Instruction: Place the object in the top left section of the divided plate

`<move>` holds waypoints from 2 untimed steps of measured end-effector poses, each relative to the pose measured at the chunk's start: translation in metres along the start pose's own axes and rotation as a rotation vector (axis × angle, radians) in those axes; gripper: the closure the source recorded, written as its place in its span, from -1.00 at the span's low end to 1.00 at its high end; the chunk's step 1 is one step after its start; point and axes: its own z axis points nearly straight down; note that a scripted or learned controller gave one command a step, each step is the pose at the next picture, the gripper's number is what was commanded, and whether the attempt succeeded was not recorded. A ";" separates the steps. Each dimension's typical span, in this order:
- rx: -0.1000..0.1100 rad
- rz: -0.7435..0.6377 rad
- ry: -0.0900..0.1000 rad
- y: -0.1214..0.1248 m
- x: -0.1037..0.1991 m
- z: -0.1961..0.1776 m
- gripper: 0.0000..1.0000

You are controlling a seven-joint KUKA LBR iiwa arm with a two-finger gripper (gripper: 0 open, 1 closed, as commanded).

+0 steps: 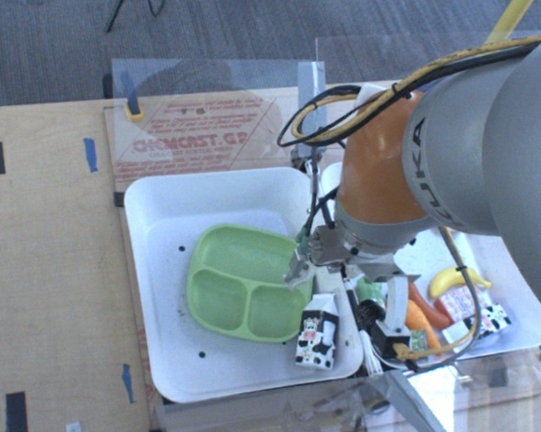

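A light green divided plate point(242, 283) lies in the left bin point(161, 257), with one large section on its far side and two smaller ones nearer the front; all three look bare. My gripper point(300, 259) hangs at the plate's right rim, under the orange wrist band point(380, 177), and I see no object in it. A small carton with black and white cow spots point(317, 338) stands in the left bin's front right corner, just off the plate's edge and below the gripper.
The right bin point(532, 324) holds several toy foods, among them a yellow banana point(451, 282), an orange carrot point(420, 312) and another cow-spotted piece point(492, 317). The arm's grey body covers most of that bin. A clear sheet stands behind the bins.
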 end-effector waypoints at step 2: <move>-0.004 0.173 -0.001 -0.031 -0.032 -0.051 1.00</move>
